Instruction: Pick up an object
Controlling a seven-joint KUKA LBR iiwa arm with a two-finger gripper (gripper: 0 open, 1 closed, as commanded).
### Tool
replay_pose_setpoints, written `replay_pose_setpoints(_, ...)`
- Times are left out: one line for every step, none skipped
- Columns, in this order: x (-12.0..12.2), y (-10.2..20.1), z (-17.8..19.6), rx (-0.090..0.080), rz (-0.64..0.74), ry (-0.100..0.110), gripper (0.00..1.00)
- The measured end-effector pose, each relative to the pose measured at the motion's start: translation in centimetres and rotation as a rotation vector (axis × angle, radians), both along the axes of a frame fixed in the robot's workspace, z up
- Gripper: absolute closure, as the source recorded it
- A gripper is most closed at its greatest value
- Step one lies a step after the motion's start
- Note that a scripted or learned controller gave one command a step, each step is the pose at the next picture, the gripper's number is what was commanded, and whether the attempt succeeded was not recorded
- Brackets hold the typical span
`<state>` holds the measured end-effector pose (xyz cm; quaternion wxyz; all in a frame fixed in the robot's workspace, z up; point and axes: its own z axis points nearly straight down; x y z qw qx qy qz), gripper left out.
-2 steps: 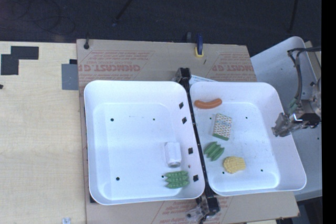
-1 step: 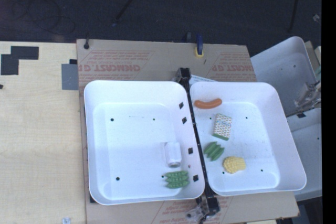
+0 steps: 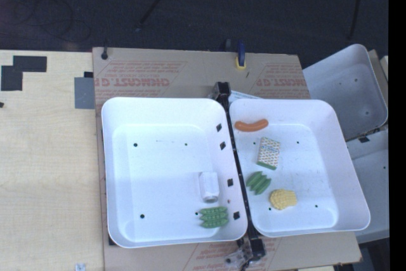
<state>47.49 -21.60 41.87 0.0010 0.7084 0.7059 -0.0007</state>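
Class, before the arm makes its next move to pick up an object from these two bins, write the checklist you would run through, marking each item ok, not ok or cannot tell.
1. Objects available in the right bin: ok; orange sausage, patterned box, green pod and yellow corn lie there.
2. Objects available in the left bin: ok; white cylinder and green textured piece.
3. Sausage and box apart from their neighbours: ok.
4. Pod clear of the divider wall: not ok; it lies close beside it.
5. Green textured piece clear of the bin's corner: not ok.
6. Which object is easiest to grip: cannot tell.
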Motion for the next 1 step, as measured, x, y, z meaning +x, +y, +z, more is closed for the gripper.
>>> replay_pose_setpoints(0.12,6.17,-4.6,0.006,0.009,0.007,1.0)
